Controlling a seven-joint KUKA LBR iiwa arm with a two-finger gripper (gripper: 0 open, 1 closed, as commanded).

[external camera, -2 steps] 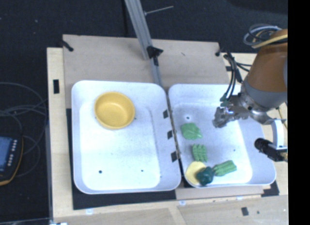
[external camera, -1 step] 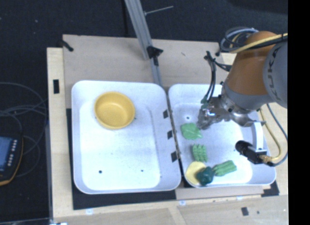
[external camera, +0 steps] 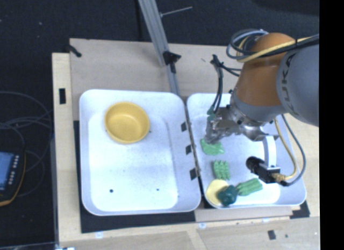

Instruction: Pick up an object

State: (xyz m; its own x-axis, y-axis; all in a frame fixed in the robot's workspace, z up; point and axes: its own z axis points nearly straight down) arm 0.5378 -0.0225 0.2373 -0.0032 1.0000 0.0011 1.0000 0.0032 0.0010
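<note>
the gripper hangs low in the right bin, directly above a light green piece at the bin's left wall, apparently touching its top. cannot tell the gripper's state. a green block lies just below; a yellow bowl occupies the left bin.
</note>
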